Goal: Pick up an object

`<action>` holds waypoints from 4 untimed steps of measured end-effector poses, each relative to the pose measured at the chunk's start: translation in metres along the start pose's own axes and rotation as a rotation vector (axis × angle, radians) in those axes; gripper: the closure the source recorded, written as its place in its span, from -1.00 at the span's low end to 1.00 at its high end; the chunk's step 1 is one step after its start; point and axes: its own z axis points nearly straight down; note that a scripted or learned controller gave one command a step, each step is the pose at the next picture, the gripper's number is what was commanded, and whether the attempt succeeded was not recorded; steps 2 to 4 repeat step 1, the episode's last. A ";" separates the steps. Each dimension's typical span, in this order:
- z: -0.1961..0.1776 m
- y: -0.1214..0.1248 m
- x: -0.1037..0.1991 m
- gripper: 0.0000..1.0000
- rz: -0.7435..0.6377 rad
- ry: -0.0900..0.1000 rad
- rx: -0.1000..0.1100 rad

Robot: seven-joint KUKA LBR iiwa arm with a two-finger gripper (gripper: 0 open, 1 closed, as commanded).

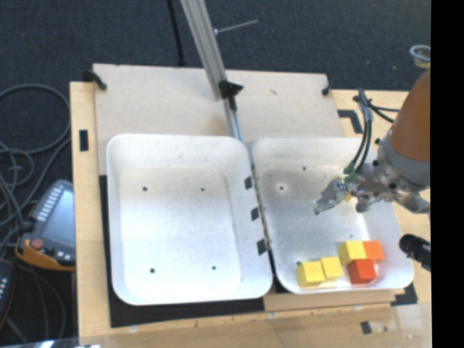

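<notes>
1. At 9 o'clock, on the dark floor, lies a grey hand controller (52,220) with an orange edge. Black cables (22,133) curl near it. No writing on it can be read; it is too small and blurry.
2. The bench (87,194) is light wood with a pale board on top. No labels or words can be seen on it.
3. The left bin (181,220) is white and shallow. A few tiny dark dots mark its floor.
4. A silver metal rail (206,38) slants down from 12 o'clock and ends between the two bins.
5. The right bin (290,194) is white too and sits just beside the left one, with small black clips along the seam between them.
6. In the right bin, at its 5 o'clock corner, blocks are bunched together. Two yellow blocks (320,270) sit side by side. Another yellow block (354,250) sits just to their right, touching an orange block (373,250). A red-orange block (363,270) sits just in front of those.
7. The gripper (330,198) hangs over the middle of the right bin, above and to the left of the blocks, apart from them. Its fingers are close together and pinch nothing.
8. The arm (409,133) comes in at 3 o'clock, grey with an orange band.
</notes>
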 end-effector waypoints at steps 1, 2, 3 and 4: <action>-0.036 0.002 -0.096 -1.00 0.001 -0.005 0.000; -0.036 0.002 -0.096 -1.00 0.001 -0.005 0.000; -0.036 0.002 -0.096 -1.00 0.001 -0.005 0.000; -0.036 0.002 -0.096 -1.00 0.001 -0.005 0.000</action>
